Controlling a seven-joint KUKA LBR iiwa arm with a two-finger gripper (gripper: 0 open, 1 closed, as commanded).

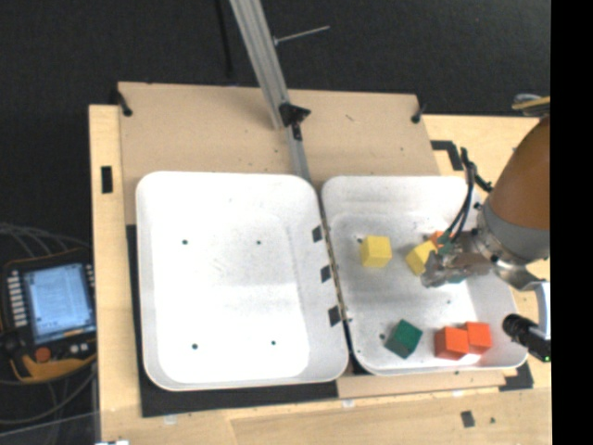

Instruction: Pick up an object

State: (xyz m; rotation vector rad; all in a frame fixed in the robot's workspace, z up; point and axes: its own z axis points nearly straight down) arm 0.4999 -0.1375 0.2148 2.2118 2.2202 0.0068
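The right bin (389, 202) holds a yellow cube (375, 251) near its middle, a second yellow block (420, 258) to its right, a green block (404, 337) near the front wall, and two orange blocks (461, 338) side by side at the front right. My gripper (441, 269) hangs low over the right part of this bin, right beside the second yellow block, which it partly hides. The arm's grey and orange wrist (523, 197) covers the bin's right edge.
The left bin (227, 276) lies beside the right one, with clips along the shared wall. A slanted metal pole (264, 58) rises from behind the bins. A handheld screen (51, 304) sits off the bench at the left.
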